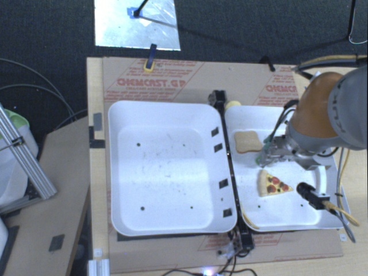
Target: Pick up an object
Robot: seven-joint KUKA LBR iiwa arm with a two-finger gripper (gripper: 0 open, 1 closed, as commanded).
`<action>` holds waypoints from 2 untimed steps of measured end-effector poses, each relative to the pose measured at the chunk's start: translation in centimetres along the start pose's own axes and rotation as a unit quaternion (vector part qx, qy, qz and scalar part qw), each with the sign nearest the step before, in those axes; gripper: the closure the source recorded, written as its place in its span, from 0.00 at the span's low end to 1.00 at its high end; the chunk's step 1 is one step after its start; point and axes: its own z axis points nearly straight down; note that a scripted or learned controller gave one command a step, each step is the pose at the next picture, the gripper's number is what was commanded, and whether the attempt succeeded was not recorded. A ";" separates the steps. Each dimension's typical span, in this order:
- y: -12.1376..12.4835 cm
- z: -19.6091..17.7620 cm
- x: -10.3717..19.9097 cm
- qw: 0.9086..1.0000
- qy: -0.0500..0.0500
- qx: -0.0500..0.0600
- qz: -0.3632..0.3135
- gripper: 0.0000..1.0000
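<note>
Hovering gripper (265,157) between toast (247,142), pizza slice (273,184).

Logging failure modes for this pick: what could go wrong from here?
The gripper is over the gap between the toast slice and the pizza slice; descending there, it may meet only the floor of the right bin. Both slices lie flat, so a grasp may slide off. The toast slice lies close to that bin's left wall, which could crowd the approach.

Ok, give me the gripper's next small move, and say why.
Probably nudge the gripper toward the pizza slice and lower onto it: it is over the right bin between that slice and the bread slice, both lying loose on the bin floor.
</note>
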 end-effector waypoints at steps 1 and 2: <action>-6.6 -1.7 -1.9 1.000 0.000 0.004 0.002 1.00; -0.9 -8.1 2.6 1.000 0.000 -0.002 -0.004 1.00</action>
